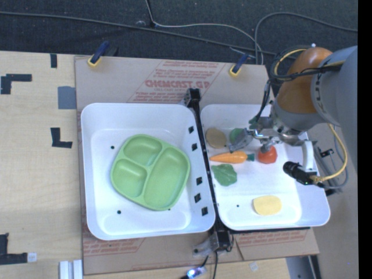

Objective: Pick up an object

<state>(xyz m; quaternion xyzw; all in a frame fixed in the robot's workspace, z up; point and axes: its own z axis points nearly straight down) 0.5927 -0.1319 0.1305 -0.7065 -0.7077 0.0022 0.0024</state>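
Camera view, looking down at a slant: worktop (pixel 35 173) w/ cardboard sheet under two shallow white bins side by side.

Left bin (pixel 96 121) holds one green divided plate (pixel 151 172), three compartments, lying flat approx. in the middle, slightly turned.

Right bin (pixel 314 211) holds the small items. A tan round disc (pixel 215 137) sits near the divider at the upper left of that bin. Just right of it, a dark green lump (pixel 236 135), partly covered by the tool. Below those, an orange carrot (pixel 228 157) lies roughly horizontal, green stub at its right end. Under the carrot, a green leafy piece (pixel 225 174), close to the carrot but apart from it. A red tomato-like piece (pixel 267 154) sits right of the carrot's tip, near but not touching as far as visible. A yellow flat piece (pixel 267 205) lies alone toward the bin's near edge, well apart from the rest.

Arm comes in from the right, orange band (pixel 302 89) above wrist, grey body beyond. Tool (pixel 254 136) is down low over the right bin, between the dark green lump and the red piece, just above the carrot's right end. Can't tell if tool is open or closed; nothing seen gripped.

Yellow clamps (pixel 97 54) at the cardboard's far edge, black cables over dark floor behind.
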